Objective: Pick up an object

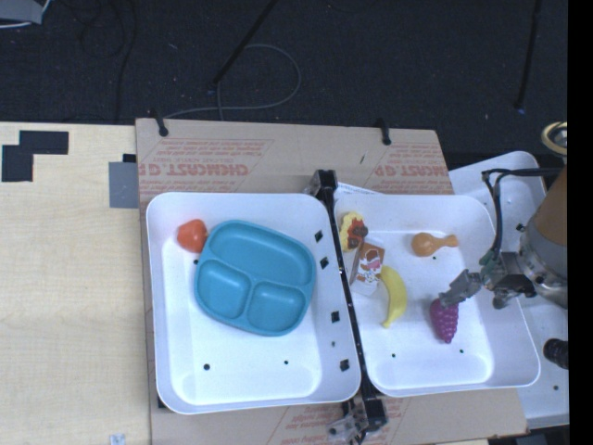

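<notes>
The right bin (505, 364) holds several toy foods. A bunch of purple grapes (444, 320) lies right of a yellow banana (395, 295). Farther back are an orange drumstick-like piece (433, 243), a small carton (369, 267) and a yellow and brown item (351, 229). My gripper (482, 290) hovers over the right side of this bin, open, with nothing between its fingers. Its left finger (456, 291) ends just above and right of the grapes.
The left bin (176, 360) holds a blue divided plate (254, 277) and a red-orange tomato (192, 235) at its back left corner. A black divider (339, 286) runs between the bins. The arm's body (556, 239) stands at the right edge.
</notes>
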{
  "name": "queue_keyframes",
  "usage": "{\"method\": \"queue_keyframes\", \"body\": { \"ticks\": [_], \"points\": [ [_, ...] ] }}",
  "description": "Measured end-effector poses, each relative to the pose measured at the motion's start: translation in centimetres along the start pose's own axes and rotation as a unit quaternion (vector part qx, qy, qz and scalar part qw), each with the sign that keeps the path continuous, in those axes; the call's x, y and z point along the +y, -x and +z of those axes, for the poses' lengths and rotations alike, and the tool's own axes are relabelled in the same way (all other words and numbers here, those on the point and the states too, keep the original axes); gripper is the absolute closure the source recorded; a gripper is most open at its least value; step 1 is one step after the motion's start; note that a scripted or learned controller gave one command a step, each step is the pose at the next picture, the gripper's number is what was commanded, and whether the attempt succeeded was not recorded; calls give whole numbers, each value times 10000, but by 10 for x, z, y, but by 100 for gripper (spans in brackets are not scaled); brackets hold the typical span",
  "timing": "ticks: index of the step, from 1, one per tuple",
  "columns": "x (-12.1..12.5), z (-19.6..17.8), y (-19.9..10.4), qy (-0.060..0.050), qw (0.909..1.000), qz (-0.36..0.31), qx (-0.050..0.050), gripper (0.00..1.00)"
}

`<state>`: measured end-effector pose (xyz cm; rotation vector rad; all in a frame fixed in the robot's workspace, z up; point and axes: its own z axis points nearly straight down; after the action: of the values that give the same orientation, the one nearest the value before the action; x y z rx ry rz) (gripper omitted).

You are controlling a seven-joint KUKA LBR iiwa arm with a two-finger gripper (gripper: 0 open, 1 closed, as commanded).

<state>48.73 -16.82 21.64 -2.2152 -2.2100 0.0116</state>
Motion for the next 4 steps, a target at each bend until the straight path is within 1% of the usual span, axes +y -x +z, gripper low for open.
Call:
{"method": "queue_keyframes", "body": {
  "ticks": [1,2,3,4],
  "points": [
    [2,-5,0,51,10000,-10,-10,0],
    [9,41,1,33,10000,-14,-4,0],
    [10,104,5,26,10000,-9,-2,0],
    [10,129,4,54,10000,-7,-11,0]
  ]
}}
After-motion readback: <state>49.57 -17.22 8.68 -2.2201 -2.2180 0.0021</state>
